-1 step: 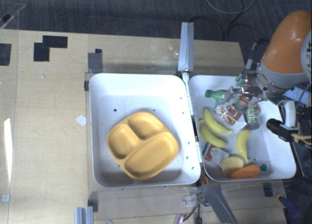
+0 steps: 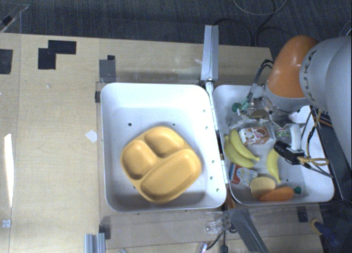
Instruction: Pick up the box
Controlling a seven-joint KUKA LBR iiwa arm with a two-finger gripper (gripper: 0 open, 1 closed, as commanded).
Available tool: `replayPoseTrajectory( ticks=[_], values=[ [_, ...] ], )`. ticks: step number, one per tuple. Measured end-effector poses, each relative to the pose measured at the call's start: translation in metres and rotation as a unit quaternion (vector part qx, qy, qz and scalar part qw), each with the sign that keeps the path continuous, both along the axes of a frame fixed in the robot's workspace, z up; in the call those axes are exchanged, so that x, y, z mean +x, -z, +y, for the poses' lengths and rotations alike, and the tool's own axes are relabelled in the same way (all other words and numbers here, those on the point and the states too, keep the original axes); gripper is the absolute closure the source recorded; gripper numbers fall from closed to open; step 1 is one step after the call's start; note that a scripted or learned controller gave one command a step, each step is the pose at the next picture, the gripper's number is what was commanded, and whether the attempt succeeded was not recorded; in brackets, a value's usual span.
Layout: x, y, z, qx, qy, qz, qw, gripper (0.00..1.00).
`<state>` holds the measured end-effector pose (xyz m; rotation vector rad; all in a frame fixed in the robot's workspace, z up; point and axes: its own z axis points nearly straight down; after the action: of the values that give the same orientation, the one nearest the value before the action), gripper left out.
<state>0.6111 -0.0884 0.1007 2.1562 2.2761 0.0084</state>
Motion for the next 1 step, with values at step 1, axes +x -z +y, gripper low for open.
replayPoseTrajectory(
  ticks=[1],
  values=[
    [0.0019, -0.0117, 0.0009, 0.0005, 0.0, -0.003, 1.0, 1.0]
  ],
)
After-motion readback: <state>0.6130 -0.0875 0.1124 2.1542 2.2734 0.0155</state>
